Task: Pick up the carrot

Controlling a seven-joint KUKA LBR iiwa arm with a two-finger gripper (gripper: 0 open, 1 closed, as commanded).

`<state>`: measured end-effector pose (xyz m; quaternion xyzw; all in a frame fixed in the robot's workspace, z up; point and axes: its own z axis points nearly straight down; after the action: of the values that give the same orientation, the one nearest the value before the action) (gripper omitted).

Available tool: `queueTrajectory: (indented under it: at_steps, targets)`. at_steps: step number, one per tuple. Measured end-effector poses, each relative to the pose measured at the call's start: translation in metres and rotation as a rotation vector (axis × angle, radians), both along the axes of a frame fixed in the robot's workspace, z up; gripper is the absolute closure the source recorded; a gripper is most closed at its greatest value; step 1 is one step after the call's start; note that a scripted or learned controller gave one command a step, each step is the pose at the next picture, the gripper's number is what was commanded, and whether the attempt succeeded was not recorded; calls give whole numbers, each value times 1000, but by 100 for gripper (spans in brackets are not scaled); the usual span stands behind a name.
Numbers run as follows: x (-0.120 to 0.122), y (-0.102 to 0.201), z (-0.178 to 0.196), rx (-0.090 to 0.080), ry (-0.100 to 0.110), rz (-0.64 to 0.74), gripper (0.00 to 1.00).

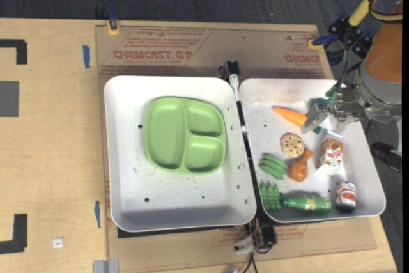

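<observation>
Two white bins on a cardboard-covered bench, dark carpet beyond.

The gripper [317, 117] hangs over the right bin [370, 201], its fingers spread and holding nothing; the tapered orange carrot [289, 116] lies just to its left. Below it lie a speckled cookie [292, 144] and a glossy green bottle [305, 203]. Further left, a smooth green divided plate [185, 134].

The grey KUKA arm with its orange band [386, 54] reaches in from the right edge, its wrist bent leftward and slightly down. The two-finger gripper [314, 119] points left, its pale fingers [317, 105] visibly parted, nothing between them.
</observation>
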<state>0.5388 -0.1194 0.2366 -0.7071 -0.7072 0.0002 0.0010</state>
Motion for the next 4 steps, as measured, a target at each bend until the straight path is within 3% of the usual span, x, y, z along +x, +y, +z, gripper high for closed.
queueTrajectory:
  at_steps: [1, 2, 3, 4]
  targets:
    - [53, -4, -123, 0, 0, -39, 0]
    - [88, 1, -147, -1, -8, -188, 0]
    - [90, 3, -135, 2, -15, -187, 100]
    - [91, 3, -125, 1, -18, -187, 100]
